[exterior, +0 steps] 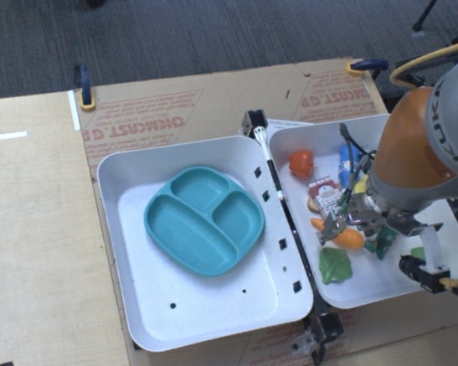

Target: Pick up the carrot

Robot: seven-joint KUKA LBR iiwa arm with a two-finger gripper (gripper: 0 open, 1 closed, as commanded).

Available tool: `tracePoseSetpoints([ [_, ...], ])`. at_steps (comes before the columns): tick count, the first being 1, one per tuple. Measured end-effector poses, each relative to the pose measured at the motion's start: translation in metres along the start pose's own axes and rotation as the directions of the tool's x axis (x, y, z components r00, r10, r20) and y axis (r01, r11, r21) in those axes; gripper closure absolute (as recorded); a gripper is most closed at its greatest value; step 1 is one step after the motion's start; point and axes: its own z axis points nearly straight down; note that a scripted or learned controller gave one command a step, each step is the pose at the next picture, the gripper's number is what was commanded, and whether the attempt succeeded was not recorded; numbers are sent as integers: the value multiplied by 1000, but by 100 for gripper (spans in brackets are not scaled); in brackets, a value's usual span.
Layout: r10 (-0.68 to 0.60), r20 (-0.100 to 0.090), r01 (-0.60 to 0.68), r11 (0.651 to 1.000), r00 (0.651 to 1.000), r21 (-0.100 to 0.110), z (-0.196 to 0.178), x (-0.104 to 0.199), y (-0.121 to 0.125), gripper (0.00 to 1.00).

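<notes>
Currently the carrot [349, 240] lies in the right-hand bin [452, 265], low in its middle, just above the green leafy piece [335, 266], which serves as landmark; the jaws, i.e. the gripper [336, 224], sit just up and left of the carrot, seemingly touching or overlapping its upper edge; whether they are spread or pressed together cannot be read, since the metal parts blur into the clutter; nothing is visibly pinched.

Carrot's long axis appears to run roughly left-right, slightly tilted; only a short orange stretch shows, the rest hidden beneath the wrist, so the axis is a judgement.

Arm [427, 150] pose: enters from the right of the green leafy piece, orange band high above it and to the right, wrist bent down and leftward into the bin; cables trail off right.

Other items, relative to the green leafy piece: red tomato-like thing [301, 163] well above; red-and-white packet [324, 192] above; dark green item [383, 241] to the right; teal divided plate [205, 219] in the neighbouring bin [144, 300], far left.

Judgement: approach stage, grasp not confirmed; next move likely needs a small shift down-right.
</notes>
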Motion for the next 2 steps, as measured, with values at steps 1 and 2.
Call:
tracePoseSetpoints([
  [1, 2, -1, -2, 1000, 1000, 2, -9, 0, 0, 100],
  [2, -1, 1, 1, 1000, 1000, -2, -91, 58, -19, 100],
])
